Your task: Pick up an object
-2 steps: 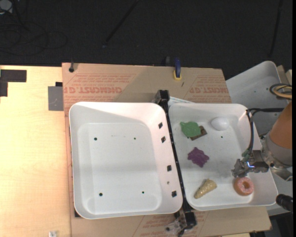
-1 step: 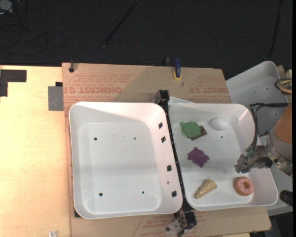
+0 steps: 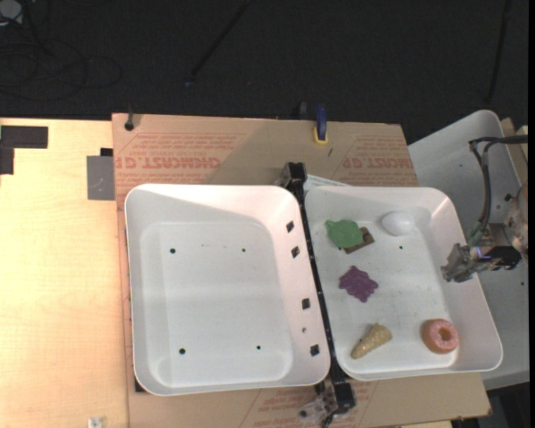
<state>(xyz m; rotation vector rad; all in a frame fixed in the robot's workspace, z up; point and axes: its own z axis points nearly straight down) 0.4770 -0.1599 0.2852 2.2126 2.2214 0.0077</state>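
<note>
Nothing is being lifted yet. Well left of the gripper (image 3: 457,266), a green toy (image 3: 343,234), purple toy (image 3: 358,283), cone (image 3: 371,340) and doughnut (image 3: 440,335) are lying in the right bin (image 3: 481,328). Whether the gripper is clenched, I cannot tell.

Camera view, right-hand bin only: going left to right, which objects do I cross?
Green piece → purple piece → ice-cream cone → white lump → pink donut, then the gripper at the bin's right rim.
</note>
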